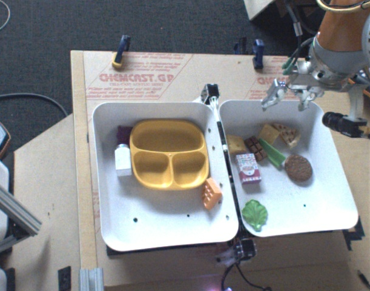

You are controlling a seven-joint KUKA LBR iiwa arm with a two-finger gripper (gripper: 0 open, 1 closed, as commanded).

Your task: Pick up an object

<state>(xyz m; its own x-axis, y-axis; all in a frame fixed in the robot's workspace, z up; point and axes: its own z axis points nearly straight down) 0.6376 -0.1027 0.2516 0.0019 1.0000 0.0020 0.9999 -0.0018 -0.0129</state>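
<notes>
Here the open gripper [288,101] hangs above crowded toy food [275,147].

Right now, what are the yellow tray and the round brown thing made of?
The yellow tray looks like smooth, moulded plastic: even colour, soft sheen, rounded dividers. The round brown thing looks like a toy cookie or burger patty, probably plastic with a matte, speckled top; I can't be sure.

A pale bench board [142,77] printed with red lettering is seen. Two shallow white bins are set directly on it: left bin [106,180] at nine o'clock, right bin [330,193] at three o'clock, rims touching.
</notes>
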